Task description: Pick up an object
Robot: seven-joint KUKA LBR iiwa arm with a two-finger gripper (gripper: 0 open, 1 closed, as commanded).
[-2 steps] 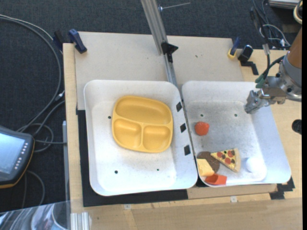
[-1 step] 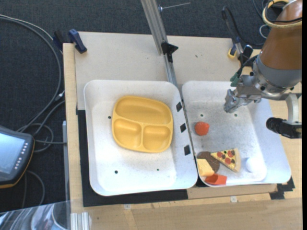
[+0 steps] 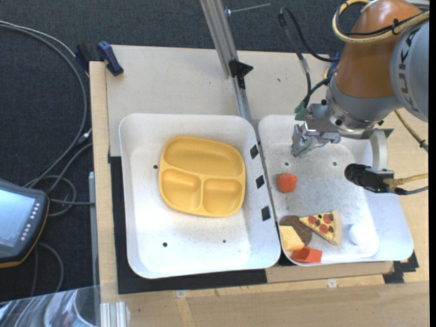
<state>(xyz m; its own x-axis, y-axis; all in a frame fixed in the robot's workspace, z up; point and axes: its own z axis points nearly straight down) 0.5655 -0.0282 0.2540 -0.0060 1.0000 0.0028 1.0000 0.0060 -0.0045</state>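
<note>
Fingers above right bin; red ball near; pizza slice apart

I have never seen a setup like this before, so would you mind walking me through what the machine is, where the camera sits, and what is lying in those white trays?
This is one picture from a fixed camera above a bench, looking down at a slant. The grey and orange machine on the right is a robot arm; its job is to pick up an object. At its lower end is its gripper, the grasping part, which hangs over the right shallow white bin. I see nothing held in it.

In that bin lie a small round orange-red ball, a toy pizza slice, a brown and yellow toy piece, a small orange-red block and a white rounded object.

The left shallow white bin holds a yellow plastic divided plate.
</note>
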